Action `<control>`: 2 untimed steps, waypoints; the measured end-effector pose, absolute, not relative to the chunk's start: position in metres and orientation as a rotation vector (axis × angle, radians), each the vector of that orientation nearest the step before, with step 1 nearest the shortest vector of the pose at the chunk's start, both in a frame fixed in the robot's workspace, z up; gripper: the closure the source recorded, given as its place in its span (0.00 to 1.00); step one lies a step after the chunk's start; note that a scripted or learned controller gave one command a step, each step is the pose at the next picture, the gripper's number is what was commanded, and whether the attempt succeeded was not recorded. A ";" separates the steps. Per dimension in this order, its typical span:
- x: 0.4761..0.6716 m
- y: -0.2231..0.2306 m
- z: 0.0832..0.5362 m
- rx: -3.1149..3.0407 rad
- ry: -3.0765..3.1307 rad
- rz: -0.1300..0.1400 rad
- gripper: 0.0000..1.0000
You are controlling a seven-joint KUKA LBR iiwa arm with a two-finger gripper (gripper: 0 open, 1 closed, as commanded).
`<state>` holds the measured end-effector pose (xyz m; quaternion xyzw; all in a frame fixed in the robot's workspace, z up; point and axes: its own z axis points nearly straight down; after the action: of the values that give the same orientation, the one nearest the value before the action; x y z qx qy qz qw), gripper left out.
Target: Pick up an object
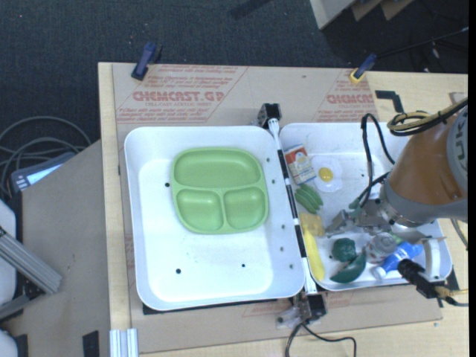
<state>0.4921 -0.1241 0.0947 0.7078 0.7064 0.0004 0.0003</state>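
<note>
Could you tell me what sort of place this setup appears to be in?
Probably a robotics lab or test cell. A bench sheeted in protective film carries two white bins, clamped at the edges. The right bin holds toy food, the left a green divided plate, and loose cables lie on the dark carpet.

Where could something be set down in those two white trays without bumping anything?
The left bin has bare floor in front of the green divided plate and along its left wall. The right bin is crowded: a carton, fried egg, green toys and the pincer fill it.
</note>
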 end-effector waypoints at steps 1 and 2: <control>0.485 -0.138 0.241 2.220 2.220 0.001 0.00; 0.480 -0.118 0.090 2.223 2.222 -0.001 0.00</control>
<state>0.4797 -0.1185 0.0899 0.7073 0.7069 -0.0003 -0.0008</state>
